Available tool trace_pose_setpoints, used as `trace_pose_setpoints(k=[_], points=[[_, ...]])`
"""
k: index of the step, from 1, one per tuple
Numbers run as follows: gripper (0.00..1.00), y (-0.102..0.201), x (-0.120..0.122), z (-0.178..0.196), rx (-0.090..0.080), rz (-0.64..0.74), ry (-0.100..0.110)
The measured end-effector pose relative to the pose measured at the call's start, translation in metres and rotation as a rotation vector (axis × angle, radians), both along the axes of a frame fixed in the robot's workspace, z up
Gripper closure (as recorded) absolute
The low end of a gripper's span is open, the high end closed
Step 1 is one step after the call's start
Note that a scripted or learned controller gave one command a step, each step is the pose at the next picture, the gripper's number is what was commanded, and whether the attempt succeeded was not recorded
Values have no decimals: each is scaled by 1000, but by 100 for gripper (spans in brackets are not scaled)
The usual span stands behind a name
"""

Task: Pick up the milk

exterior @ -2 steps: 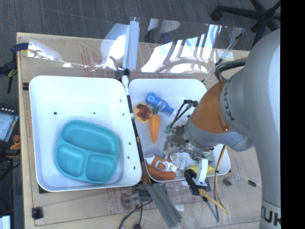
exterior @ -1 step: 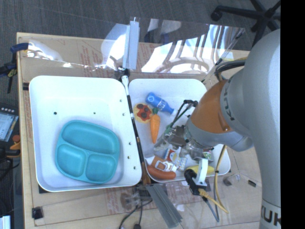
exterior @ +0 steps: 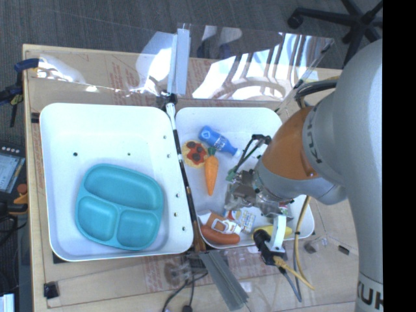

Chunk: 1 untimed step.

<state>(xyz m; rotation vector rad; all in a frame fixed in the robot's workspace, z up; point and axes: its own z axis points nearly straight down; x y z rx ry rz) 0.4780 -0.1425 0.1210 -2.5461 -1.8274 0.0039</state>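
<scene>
- Down at the near edge of the desk [exterior: 97, 275], cables and a grey metal bar [exterior: 227, 279] sit just in front of the two bins.
- Right bin [exterior: 260, 117] is our landmark, and it is busy: a hot dog [exterior: 219, 235] lies along its near wall, bun reddish, curved with the rim.
- Milk [exterior: 237, 221], a small white carton with red and green print, lies tipped on its side just behind the hot dog, touching or nearly touching it.
- End effector [exterior: 250, 197] is down in the near part of the right bin, right over the milk's far end; its dark metal parts crowd the carton, and I cannot tell whether it is parted or closed, or whether it has the carton at all.
- Carrot [exterior: 211, 172] stands lengthwise in the middle of the right bin, green top pointing to the far wall.
- Pizza slice [exterior: 194, 152] sits just left of the carrot top, close to the bin's left wall.
- Blue bottle [exterior: 216, 140] lies tilted toward the far side, just beyond the carrot.
- Arm [exterior: 305, 158] sweeps in over the right bin's right wall, orange band showing.
- Left of the right bin, the second bin [exterior: 97, 125] holds a teal tray [exterior: 120, 205] with three compartments, in its near half.
</scene>
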Motion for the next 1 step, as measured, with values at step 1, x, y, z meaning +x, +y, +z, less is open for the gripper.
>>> trace_pose_setpoints(k=[1], points=[[0, 0, 0, 0, 0, 0, 0]])
